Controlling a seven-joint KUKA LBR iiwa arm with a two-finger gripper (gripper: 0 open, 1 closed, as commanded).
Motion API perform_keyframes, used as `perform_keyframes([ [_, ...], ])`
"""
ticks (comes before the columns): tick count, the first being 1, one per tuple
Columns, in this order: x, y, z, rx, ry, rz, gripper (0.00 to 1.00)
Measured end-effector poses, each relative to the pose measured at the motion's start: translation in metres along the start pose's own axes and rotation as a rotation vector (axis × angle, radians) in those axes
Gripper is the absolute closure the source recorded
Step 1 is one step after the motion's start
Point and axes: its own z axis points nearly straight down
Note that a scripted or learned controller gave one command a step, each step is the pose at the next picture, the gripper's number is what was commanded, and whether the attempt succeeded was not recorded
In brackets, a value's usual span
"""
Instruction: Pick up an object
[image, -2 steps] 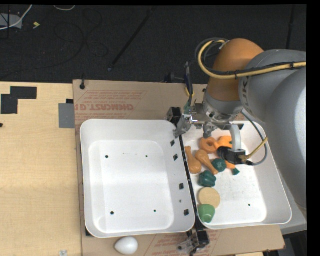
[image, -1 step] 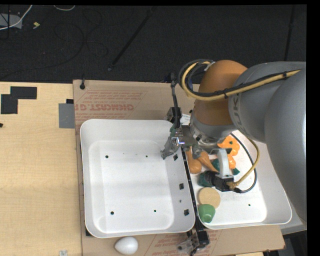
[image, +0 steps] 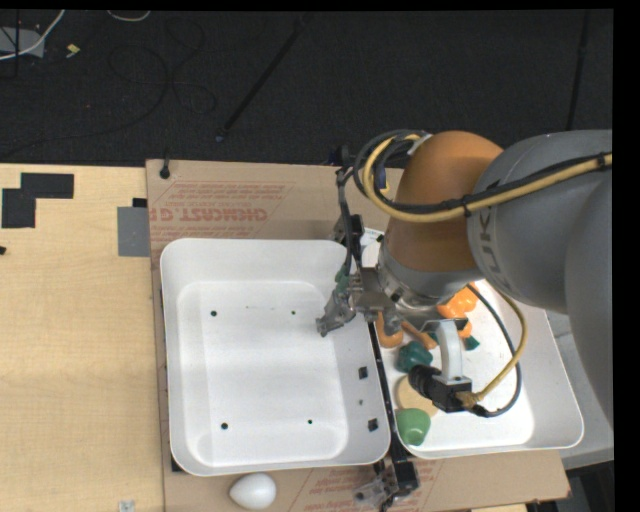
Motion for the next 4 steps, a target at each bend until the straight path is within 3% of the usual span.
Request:
perform_keyframes([
  [1, -0.002, 0.002, -0.008, 0.003, -0.001, 0.002, 1.00],
  [2, -0.003, 0.002, -0.017, 0.006, -0.001, 0.002, 1.00],
  [3, 0.013, 0.030, -0.205, -0.022, 0.001, -0.001, 1.00],
  [4, 0.014, 0.038, -0.279, -0.012, -0.001, -0.001, 1.00],
])
